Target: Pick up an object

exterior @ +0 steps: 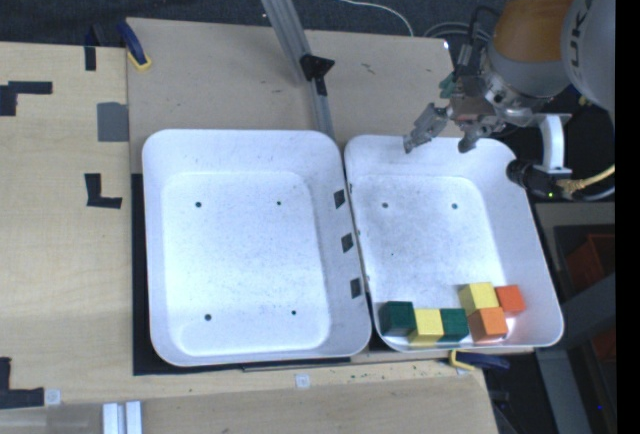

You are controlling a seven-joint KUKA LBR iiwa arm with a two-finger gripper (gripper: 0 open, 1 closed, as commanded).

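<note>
Two shallow white bins sit side by side on a pale wooden bench, seen from a camera fixed above. The gripper (438, 139) of the grey arm (560, 12), its orange band (535, 17) visible above the wrist, hangs over the far rim of the right bin (420, 222), its two fingers spread apart with nothing between them.

Several small coloured blocks are huddled in the near right corner of that bin, well apart from the gripper. A dark green block (397, 316) lies at the left end of the row, a yellow block (428, 324) just beside it, then a second green block (453, 323). An orange block (488, 322) follows, with another yellow block (478, 296) and a further orange block (510, 299) just behind. The blocks touch or nearly touch one another and rest against the bin's near wall.

The left bin (240, 242) is speckled with fine dark marks. A grey metal strut (285, 12) slants down from the top of the view and ends at the seam between the bins. Black tape pieces (95, 190) mark the bench at left, and a thin white cable (360, 7) trails across the dark floor beyond.
</note>
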